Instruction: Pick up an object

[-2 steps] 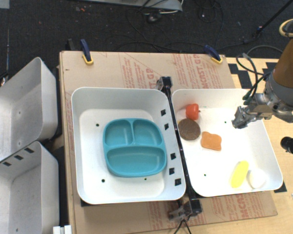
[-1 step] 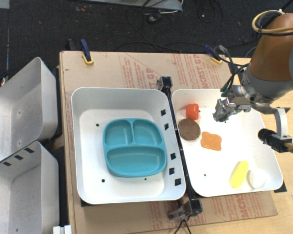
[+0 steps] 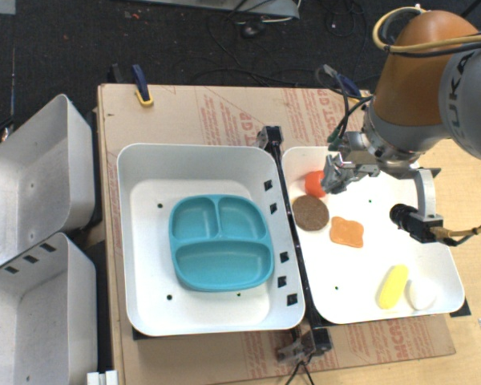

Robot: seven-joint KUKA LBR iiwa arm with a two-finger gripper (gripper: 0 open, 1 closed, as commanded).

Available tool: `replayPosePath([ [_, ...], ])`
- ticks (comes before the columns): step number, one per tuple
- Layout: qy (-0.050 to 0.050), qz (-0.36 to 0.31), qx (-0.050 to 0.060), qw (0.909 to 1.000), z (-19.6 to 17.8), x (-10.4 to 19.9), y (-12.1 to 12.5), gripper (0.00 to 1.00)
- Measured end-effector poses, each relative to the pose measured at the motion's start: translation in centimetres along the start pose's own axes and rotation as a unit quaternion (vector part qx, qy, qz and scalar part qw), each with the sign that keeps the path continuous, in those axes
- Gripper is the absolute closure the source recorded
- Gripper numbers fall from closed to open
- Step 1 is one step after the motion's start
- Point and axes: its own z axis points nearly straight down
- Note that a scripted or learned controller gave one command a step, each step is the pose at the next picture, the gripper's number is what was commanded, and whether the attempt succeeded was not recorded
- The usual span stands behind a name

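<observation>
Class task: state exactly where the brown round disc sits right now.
The brown round disc lies in the right bin, near its left wall, just below the red-orange piece and left of the orange slice.

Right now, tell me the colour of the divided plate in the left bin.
Teal plate, in the camera view.

Single fixed camera above bench [image 3: 184, 107], angled down on both white bins [image 3: 136, 167]; arm [image 3: 433, 62] enters from right.
</observation>
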Motion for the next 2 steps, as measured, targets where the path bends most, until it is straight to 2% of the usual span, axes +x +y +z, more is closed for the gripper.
replayPosePath([
  [1,0.0,-0.001,0.002,1.0,1.8,5.7,0.7,1.0],
  [2,0.0,0.0,0.001,1.0,1.8,10.5,1.4,1.0],
])
